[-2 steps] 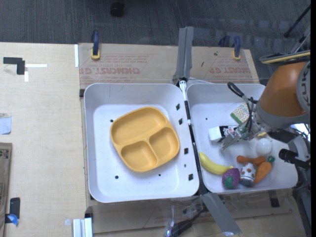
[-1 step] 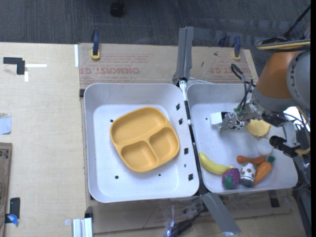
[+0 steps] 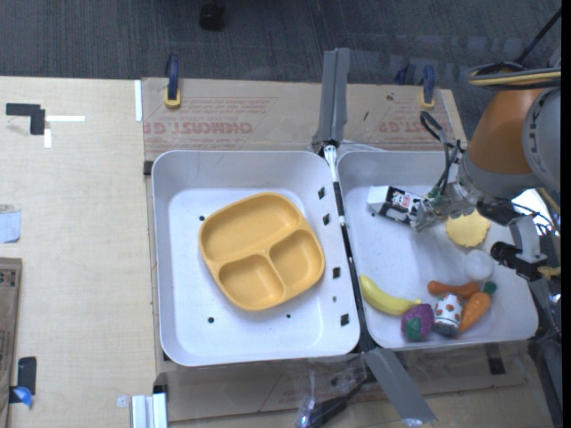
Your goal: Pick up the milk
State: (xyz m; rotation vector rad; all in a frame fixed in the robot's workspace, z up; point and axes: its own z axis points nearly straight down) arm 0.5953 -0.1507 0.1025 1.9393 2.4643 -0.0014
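Plywood bench [image 3: 71,239] carries two shallow white bins set side by side, seen from above at a slant. At the right, the grey arm [image 3: 517,136] with its orange band reaches over the right bin [image 3: 393,328]. The left bin [image 3: 178,266] holds a yellow divided plate [image 3: 260,251] with three compartments, lying near the bin's middle and tilted slightly askew.

In the right bin, the milk carton [image 3: 395,203], white with black markings, lies on its side toward the back left area, just beside the gripper [image 3: 430,214], which sits low at the carton's right end. Whether its fingers are spread or closed cannot be told from this angle, nor whether they touch the carton.

A pale yellow round item [image 3: 468,230] rests right of the gripper, partly under the arm. Along the front of the bin lie a banana [image 3: 385,298], a purple and green toy [image 3: 417,322] just beside the banana's tip, a small white and red jar-like toy [image 3: 448,312] next to it, and two carrots [image 3: 471,298] lying close together, one behind the other, green tops to the right.

Blue and yellow clamps [image 3: 172,87] grip the cardboard sheet behind the bins.
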